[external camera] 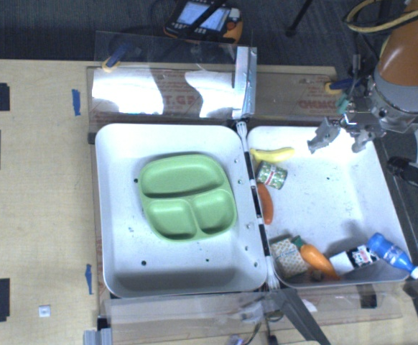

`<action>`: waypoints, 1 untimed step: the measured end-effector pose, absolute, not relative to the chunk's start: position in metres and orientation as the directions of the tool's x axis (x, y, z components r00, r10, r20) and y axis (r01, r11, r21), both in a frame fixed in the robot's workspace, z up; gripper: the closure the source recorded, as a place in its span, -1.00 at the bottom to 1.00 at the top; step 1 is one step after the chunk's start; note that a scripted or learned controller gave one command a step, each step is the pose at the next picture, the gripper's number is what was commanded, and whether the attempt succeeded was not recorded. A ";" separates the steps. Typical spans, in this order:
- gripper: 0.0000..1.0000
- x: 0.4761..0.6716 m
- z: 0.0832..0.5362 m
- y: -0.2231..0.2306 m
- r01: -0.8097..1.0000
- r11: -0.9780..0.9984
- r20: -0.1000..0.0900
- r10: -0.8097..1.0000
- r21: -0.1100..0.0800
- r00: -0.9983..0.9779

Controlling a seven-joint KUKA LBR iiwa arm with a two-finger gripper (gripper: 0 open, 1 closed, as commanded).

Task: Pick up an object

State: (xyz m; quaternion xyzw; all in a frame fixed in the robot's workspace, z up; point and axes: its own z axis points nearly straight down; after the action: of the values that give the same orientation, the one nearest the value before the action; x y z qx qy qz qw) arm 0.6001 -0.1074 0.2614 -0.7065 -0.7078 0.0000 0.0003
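Where it lies against the bin wall, yellow banana (272, 152), slim, curved.

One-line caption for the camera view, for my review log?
Open gripper hovers over the right bin holding banana, can, carrots and bottle; green tray in the left bin.

Bright overhead light; harsh glare on the clear panel (162, 85); soft shadows inside both bins; slightly grainy.

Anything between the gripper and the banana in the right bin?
Nothing visible. The gripper hangs open over the right bin's far edge, and the banana lies to its left with bare bin floor between them.
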 end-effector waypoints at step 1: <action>-1.00 0.481 0.206 -0.090 1.000 0.027 0.001 1.000 -0.001 -0.027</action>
State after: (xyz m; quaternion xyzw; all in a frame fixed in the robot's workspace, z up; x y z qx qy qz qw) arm 0.4811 -0.0904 0.2055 -0.6974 -0.7166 0.0003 0.0007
